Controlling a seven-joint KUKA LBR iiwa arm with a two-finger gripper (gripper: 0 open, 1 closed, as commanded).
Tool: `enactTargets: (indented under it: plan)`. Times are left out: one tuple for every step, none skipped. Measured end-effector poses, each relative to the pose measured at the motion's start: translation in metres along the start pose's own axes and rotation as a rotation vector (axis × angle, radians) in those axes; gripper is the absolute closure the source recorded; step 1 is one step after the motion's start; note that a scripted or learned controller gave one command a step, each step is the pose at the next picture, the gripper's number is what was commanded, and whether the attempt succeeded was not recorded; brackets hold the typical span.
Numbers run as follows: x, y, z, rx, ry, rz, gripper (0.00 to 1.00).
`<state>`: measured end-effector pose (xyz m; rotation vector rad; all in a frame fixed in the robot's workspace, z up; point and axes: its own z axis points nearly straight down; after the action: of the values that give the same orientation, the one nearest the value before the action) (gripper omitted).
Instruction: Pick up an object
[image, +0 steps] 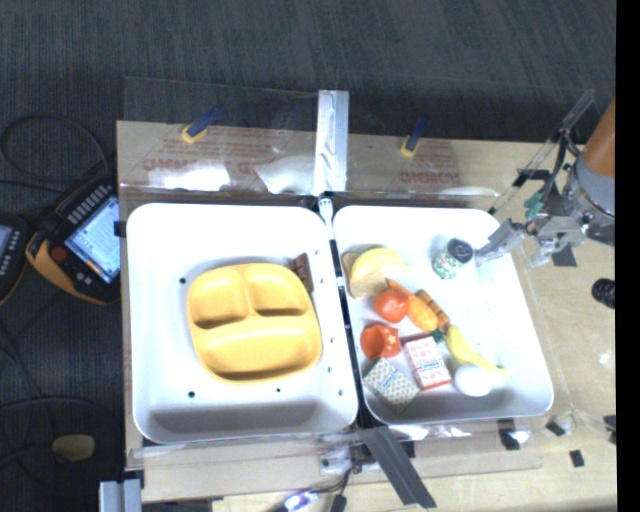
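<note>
Objects sit clumped in the right bin (520, 330), so I'd go for the small green jar (447, 262) lying apart near the end effector (490, 245). Can't tell its state from up here; I'd center over it before descending.
</note>
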<state>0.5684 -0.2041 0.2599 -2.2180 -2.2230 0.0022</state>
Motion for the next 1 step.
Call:
enactTargets:
  plan:
    - [0.0276, 0.0022, 0.1295, 0.001, 0.000, -0.062, 0.00]
